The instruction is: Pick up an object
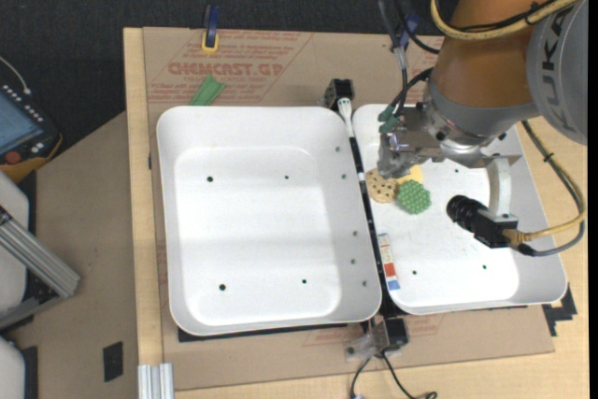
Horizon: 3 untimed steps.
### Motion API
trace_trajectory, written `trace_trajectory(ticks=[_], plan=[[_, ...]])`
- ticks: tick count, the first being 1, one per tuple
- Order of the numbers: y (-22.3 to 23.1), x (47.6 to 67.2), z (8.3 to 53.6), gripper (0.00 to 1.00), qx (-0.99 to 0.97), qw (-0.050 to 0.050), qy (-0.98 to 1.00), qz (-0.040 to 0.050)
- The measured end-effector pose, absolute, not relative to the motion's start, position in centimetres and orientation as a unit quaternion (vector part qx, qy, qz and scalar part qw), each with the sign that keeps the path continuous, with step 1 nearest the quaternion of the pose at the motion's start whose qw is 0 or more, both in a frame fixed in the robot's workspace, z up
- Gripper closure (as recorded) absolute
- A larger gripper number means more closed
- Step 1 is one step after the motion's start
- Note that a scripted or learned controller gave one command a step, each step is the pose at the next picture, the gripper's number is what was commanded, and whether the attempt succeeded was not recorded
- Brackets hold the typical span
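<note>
Camera view, from above at a slant. You see two shallow white bins side by side on the table (103,201): the left bin (177,131) and the right bin (533,280). The arm (495,33) reaches in from the right, and its pincer (400,165) hangs low over the right bin's near-left corner, close to the wall shared by the two bins. Whether the pincer is spread or pressed together you cannot tell; the wrist housing and cabling mask its tips.

Directly beneath and just beside the pincer lie three small pieces: a tan perforated disc (380,189), a green knobbly ball (412,196) touching or nearly touching it, and a yellow piece (411,174) partly hidden under the pincer. Nothing is visibly pinched.

Handling, as a judgement: the green ball looks light and soft or rubbery, its bumps offering grip; take it across its widest middle. The disc appears thin and stiff, lying flat against the floor, and is likely to slide toward the wall; expect its edges to be hard to catch.
</note>
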<state>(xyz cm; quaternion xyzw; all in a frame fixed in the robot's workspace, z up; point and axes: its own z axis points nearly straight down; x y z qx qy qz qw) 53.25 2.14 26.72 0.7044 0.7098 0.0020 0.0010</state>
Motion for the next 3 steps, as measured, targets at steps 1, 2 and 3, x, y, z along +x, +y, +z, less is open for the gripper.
trace_trajectory(ticks=[1, 2, 3], plan=[[8.1, 47.8, 33.5, 1.0, 0.704, 0.001, 0.71, 0.0037], [12.2, 50.3, 21.2, 1.0, 0.706, -0.004, 0.708, -0.0047], [20.2, 50.0, 37.1, 1.0, 0.703, 0.003, 0.711, 0.0095]])
